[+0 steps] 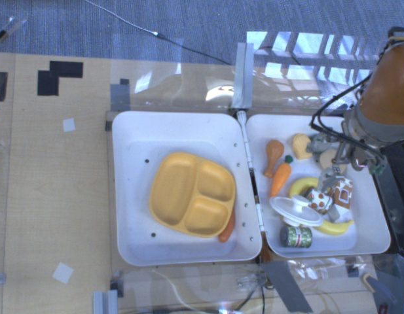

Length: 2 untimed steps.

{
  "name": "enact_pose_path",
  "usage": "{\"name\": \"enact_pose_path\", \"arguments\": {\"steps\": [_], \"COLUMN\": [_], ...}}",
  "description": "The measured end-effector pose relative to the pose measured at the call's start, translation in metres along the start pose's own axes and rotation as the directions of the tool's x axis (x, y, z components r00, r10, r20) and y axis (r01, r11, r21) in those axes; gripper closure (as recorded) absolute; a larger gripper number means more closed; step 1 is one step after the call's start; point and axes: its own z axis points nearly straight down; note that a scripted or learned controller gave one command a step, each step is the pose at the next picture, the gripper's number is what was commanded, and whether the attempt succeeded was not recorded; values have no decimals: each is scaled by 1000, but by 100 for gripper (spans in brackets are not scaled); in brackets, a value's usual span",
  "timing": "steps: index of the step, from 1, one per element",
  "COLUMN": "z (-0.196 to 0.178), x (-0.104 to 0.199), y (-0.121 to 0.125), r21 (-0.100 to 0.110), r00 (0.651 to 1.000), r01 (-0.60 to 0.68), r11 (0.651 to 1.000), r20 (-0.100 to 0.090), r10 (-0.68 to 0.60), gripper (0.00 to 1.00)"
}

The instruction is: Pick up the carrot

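Reaching in over the right bin (378,237), my arm (388,90) hangs above its far right part, and my tool (338,169) sits low among the toys there. Whether it is spread or pressed together I cannot tell, since the wrist and cables hide much of it. Nothing shows clearly pinched in it. It appears just above a small red and white patterned toy (332,198), close enough that I cannot say whether they touch.

Everything else I place from the carrot (279,178), which lies in the left part of the right bin, green end away from the camera, apart from my tool. A brown drumstick (274,154) lies just beside it on the far left. A banana (301,186) curves just to its right, with a white lid (294,211) and a green can (296,235) nearer the camera. A yellow compartment plate (192,193) sits well to its left in the left bin (133,195)
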Motion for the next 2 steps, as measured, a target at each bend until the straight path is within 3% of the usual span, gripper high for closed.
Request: {"name": "enact_pose_path", "arguments": {"steps": [1,2], "z": [76,102], "x": [-23,-29], "y": [46,44], "r21": [-4,0], "r00": [996,1000], "r01": [93,-14], "r11": [996,1000], "r20": [-4,17], "r10": [-93,14], "gripper": [0,0]}}
